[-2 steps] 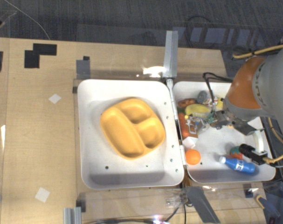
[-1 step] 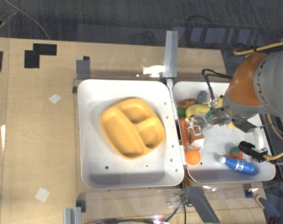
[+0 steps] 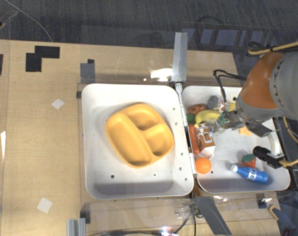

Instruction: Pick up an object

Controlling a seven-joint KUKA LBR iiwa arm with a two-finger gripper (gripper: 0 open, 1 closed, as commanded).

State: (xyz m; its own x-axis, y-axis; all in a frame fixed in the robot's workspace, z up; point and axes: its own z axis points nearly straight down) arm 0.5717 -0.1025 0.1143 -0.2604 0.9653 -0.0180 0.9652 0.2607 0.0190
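Note:
My gripper [image 3: 223, 122] reaches in from the right, low over the upper middle of the right bin [image 3: 281, 181]. Its tip is just right of a yellow banana [image 3: 206, 116] and above an orange-and-white box [image 3: 203, 136]. A brown piece [image 3: 198, 108], a grey piece [image 3: 213, 101] and a green piece [image 3: 191, 117] crowd the bin's top left corner. An orange ball [image 3: 203, 165] lies at the front left. A blue bottle [image 3: 251, 173] lies along the front, with a small red-and-green fruit [image 3: 248, 159] behind it.
The left bin [image 3: 97, 181] holds a large yellow divided dish [image 3: 139, 133]. A black part [image 3: 265, 156] sticks out near the right bin's right wall. The grey arm with its orange band [image 3: 259, 85] hangs over the right bin's far right corner.

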